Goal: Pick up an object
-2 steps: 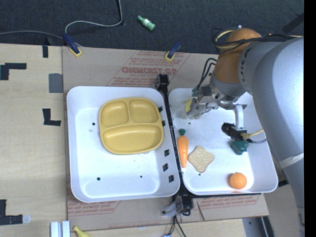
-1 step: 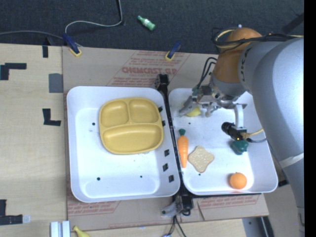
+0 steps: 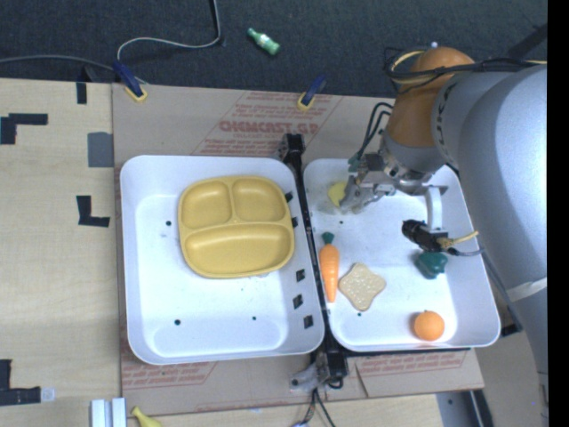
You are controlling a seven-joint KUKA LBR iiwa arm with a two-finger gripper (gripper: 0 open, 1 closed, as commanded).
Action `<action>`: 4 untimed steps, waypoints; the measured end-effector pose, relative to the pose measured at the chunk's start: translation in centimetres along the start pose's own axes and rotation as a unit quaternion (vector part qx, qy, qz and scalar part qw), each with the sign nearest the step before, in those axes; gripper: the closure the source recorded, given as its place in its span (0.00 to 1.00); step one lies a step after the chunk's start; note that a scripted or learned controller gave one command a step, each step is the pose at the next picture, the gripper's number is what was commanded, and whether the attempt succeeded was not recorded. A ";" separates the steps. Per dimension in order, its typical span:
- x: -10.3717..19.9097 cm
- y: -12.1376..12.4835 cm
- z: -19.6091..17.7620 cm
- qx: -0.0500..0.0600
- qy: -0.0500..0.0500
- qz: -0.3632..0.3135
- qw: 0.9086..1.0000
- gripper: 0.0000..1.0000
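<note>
My gripper reaches down into the back left part of the right bin. A small yellow object lies right at its fingertips, partly hidden by them. Whether it sits between the fingers is not clear. Further forward in the same bin lie a toy carrot along the left wall, a slice of toast beside it, an orange at the front right, and a dark green piece at the right.
The left bin holds a yellow divided plate. Black clips line the seam between the bins. The arm's grey body covers the right side. A green object lies on the dark floor behind the bench.
</note>
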State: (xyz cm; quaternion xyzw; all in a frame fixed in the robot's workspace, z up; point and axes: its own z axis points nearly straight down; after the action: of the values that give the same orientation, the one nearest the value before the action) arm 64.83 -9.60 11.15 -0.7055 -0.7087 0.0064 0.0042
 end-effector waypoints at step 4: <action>0.1 -2.4 1.7 -0.009 0.000 0.002 1.000 0.00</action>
State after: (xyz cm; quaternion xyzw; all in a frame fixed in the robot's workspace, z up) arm 62.39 -9.49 9.52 -0.7066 -0.7076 0.0000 -0.0016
